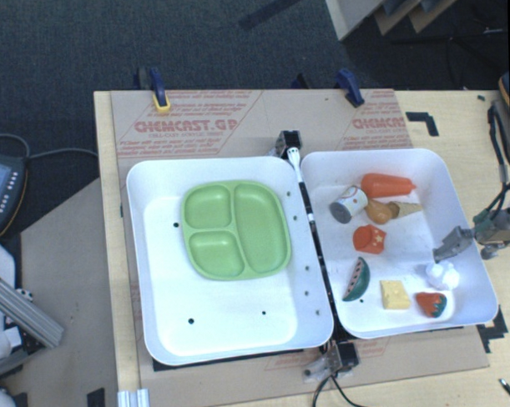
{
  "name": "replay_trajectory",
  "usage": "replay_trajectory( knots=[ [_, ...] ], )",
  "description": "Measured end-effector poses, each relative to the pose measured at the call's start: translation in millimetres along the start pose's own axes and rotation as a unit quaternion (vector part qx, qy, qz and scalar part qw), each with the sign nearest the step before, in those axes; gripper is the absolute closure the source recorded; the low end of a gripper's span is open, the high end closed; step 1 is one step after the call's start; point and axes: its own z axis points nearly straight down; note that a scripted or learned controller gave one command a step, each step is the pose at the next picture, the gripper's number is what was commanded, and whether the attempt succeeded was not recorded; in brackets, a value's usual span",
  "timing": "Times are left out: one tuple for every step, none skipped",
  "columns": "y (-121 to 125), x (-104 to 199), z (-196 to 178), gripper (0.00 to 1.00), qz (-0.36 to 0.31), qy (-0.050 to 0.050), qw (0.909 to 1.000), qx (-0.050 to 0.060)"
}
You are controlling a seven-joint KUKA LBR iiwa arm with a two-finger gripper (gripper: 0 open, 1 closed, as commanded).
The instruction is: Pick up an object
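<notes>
Bench top is a brown board [260,115] with red CHEMCAST print, pinned at the far edge by two blue clamps [157,87], one toward the left and one nearer the middle. The left white bin [159,327] has a light green divided plate [236,229] sitting in its far half, three compartments, two small ones on the left and one long one on the right. Off the bench on the left there's a dark handheld screen unit [4,195] with a cable, on dark carpet [58,55].
</notes>
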Motion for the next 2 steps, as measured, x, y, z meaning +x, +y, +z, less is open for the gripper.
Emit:
replay_trajectory(
  knots=[
    [3.4,0.7,-6.8,0.0,-0.002,-0.002,1.0,-0.007],
    [0.3,5.7,37.4,0.0,-0.002,0.0,1.0,-0.004]
  ],
)
